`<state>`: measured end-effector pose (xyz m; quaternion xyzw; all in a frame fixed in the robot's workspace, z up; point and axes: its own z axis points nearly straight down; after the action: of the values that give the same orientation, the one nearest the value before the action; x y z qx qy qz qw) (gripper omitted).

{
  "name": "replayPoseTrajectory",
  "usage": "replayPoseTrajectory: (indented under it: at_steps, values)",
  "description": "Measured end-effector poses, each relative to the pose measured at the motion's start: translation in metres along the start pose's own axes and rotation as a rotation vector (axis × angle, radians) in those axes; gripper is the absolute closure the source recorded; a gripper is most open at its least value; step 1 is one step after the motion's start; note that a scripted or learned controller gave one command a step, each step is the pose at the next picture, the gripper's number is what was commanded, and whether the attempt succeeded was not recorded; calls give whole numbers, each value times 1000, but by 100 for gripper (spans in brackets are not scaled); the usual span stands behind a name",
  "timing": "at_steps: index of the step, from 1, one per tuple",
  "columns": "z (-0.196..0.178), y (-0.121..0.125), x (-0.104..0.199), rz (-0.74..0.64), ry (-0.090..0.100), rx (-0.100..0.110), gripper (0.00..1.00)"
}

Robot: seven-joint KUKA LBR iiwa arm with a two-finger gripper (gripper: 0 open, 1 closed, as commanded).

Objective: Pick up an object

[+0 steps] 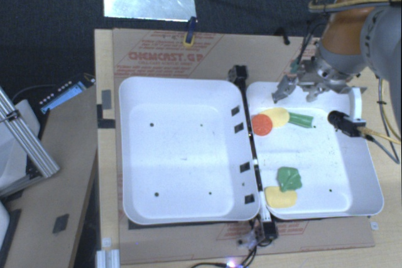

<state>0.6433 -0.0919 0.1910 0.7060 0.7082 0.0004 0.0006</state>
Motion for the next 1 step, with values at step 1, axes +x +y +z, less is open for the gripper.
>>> replayPoseTrajectory:
  at_steps: [1]
  values:
    - [110, 3, -53, 5, -1, -3, 0]
